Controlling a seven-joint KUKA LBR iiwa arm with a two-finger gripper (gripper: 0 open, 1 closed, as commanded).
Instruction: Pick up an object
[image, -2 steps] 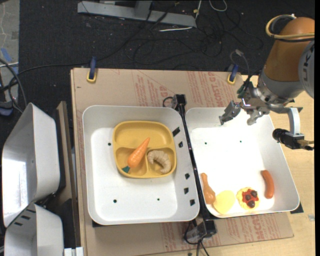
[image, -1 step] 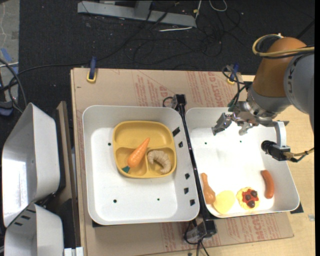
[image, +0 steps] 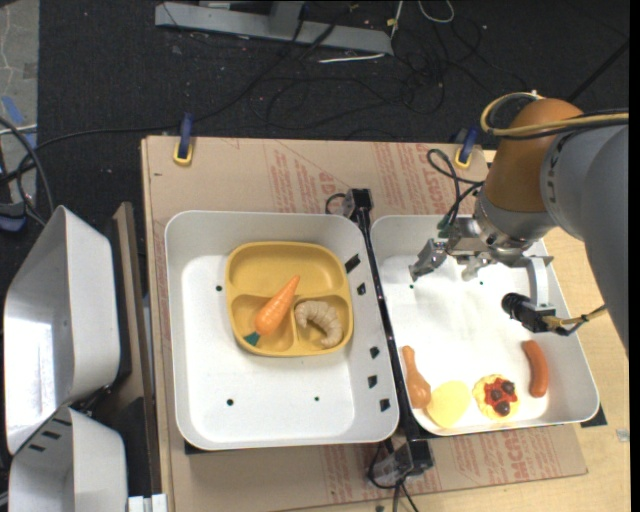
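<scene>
Four small toy-food bits sit along the near edge of the right bin, and any of them looks like fair game: an orange drumstick close to the divider, a yellow disc just beside it, a little tart with red topping next along, and a sausage by the right wall. My guess is they're all light, hard plastic, so weight's no issue but they'll be slick and likely to squirt out. The sausage seems the easiest, pinched across its middle; the drumstick would want a grip on its fat end, and the disc lies so flat I'd skip it. Over in the left bin there's a carrot and a pale shrimp lying in separate compartments of a yellow plate, and the plate's rim could get in the way. The tool hangs over the far end of the right bin, well apart from all the food, with the arm bent in from the right above the counter. Honestly can't tell how far open it is from this angle, and I see nothing in it.
</scene>
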